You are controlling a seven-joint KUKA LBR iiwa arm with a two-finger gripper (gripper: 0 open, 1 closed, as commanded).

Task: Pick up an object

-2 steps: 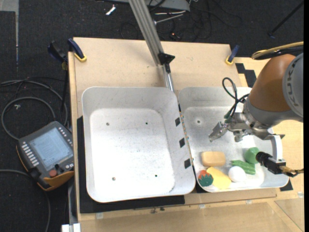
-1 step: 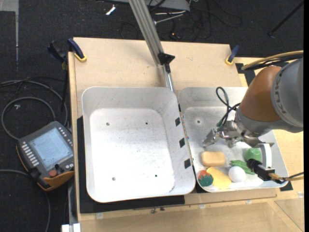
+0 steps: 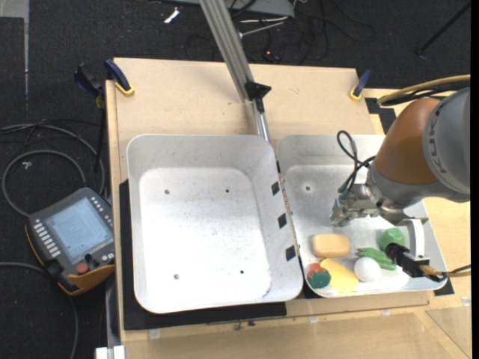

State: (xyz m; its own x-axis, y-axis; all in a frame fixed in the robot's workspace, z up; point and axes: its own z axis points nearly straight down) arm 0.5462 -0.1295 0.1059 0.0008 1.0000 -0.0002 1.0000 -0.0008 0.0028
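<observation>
two white bins [image 3: 150,200]; metal hand [image 3: 346,214] above rounded tan block [image 3: 331,245], grip unclear.

Even overhead light brightens the white bins [image 3: 202,223] and pale surface [image 3: 187,96]; shadows soft, floor dark, focus slightly soft

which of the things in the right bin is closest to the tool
The tan rectangular block, lying just below the tool; the white egg and yellow piece sit farther toward the bin's near edge.

Fixed above the surface [image 3: 224,88], looking down at a slant. Far enough to take in both white bins [image 3: 202,223] and surrounding floor [image 3: 52,66]. Arm [image 3: 423,152] entering from the right.
</observation>
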